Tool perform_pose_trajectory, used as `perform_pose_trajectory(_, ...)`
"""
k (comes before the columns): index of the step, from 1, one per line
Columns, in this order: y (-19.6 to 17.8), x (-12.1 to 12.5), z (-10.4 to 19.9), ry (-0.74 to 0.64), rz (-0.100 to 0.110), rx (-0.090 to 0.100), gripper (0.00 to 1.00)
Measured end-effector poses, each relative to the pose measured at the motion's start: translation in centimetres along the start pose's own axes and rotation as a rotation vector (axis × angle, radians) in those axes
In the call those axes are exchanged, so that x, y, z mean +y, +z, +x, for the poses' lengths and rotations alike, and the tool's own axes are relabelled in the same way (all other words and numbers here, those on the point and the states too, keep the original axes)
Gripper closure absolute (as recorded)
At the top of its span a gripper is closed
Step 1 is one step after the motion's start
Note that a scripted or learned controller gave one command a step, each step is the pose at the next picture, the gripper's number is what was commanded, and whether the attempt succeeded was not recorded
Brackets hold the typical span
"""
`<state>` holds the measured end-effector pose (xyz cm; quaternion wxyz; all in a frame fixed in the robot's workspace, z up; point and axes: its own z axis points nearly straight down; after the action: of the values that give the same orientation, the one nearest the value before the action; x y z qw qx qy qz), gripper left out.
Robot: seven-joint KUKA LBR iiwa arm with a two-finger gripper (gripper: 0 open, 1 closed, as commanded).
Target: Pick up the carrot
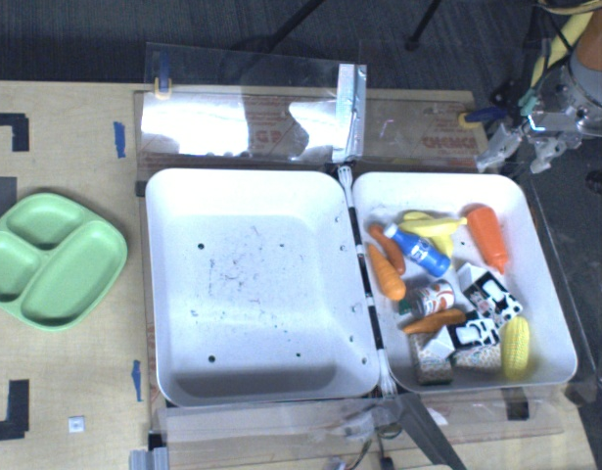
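The right bin [550, 292] holds a jumble of toy food. A slim orange carrot [388, 272] lies along the bin's left wall, with a smaller orange piece [379, 235] just above it. A thicker orange carrot-like piece [487, 236] lies near the bin's top right, and another thin orange one [434, 321] sits lower in the pile. My gripper [519, 153] hovers above and outside the bin's top right corner, open with nothing between its fingers, well apart from all of these.
The pile also holds a blue bottle [423, 253], a yellow banana [433, 225], corn [516, 346] and black-and-white boxes [488, 297]. The left bin [183, 360] adjoins it. A green divided plate [51, 258] rests at far left.
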<state>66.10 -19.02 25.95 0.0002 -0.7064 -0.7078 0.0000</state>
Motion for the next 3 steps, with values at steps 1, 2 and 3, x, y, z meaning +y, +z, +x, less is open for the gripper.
perform_pose_trajectory(1, 9.5, -3.2, 0.6, -0.207, -0.001, 0.000, 0.00)
perform_pose_trajectory(2, 11.2, -7.8, 5.1, -0.309, 0.000, 0.001, 0.00)
perform_pose_trajectory(3, 10.1, -14.8, 8.8, -0.438, 0.001, 0.001, 0.00)
